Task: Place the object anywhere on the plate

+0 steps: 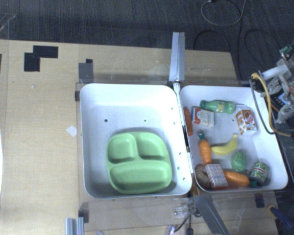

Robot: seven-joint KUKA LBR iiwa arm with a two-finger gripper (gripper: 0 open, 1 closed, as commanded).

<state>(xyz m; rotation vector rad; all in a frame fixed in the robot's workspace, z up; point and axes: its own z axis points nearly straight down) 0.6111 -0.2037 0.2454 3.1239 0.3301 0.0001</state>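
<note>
The gripper [290,89] sits at the far right of the view, outside the right bin's [279,151] right wall and above its upper corner, tangled among cables; whether its fingers are apart or together cannot be told. It holds nothing that can be seen.

Taking the right bin as the landmark: a green bottle [218,106] lies on its side near the top wall, long axis left to right. Just below it sits a small carton [204,117], and a snack packet [246,121] lies toward the right wall. A red stick-like item [187,121] runs along the left wall. At the centre a banana [224,148] curves, with a carrot [205,151] upright in the picture beside it. Along the bottom wall crowd a second carrot [236,178], a checkered box [216,175], a green vegetable [239,161] and a green can [259,171].

Left of that bin, the left bin [93,131] holds the green divided plate [138,162] in its lower half, with open white floor above and to its left.
</note>
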